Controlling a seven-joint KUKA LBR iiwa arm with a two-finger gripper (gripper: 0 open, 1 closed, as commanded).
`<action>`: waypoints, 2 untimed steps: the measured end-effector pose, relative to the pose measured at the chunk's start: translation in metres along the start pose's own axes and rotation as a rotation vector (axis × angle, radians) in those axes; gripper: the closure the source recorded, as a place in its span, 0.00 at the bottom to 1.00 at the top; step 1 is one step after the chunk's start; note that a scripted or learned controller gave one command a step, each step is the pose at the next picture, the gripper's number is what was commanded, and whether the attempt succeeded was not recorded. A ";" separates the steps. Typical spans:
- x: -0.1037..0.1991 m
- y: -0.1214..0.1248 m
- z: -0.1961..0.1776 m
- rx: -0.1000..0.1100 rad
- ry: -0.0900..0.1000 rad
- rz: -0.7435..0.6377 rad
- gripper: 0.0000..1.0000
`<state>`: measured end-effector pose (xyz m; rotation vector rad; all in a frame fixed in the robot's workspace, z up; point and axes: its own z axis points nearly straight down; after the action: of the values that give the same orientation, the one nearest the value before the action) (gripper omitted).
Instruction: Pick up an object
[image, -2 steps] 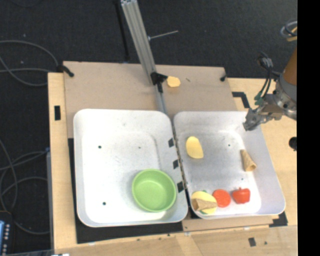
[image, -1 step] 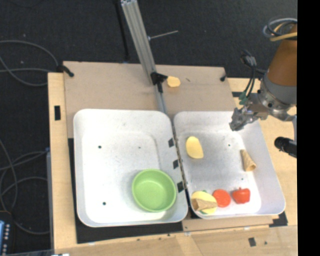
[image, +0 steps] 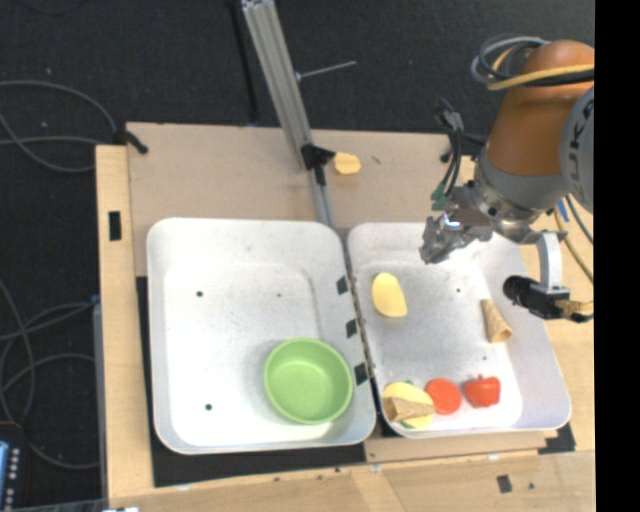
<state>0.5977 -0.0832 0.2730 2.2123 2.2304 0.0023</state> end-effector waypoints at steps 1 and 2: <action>0.054 -0.003 -0.005 0.001 0.001 0.000 1.00; 0.107 -0.005 0.011 0.002 -0.001 0.002 1.00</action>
<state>0.5922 0.0240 0.2620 2.2142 2.2288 -0.0008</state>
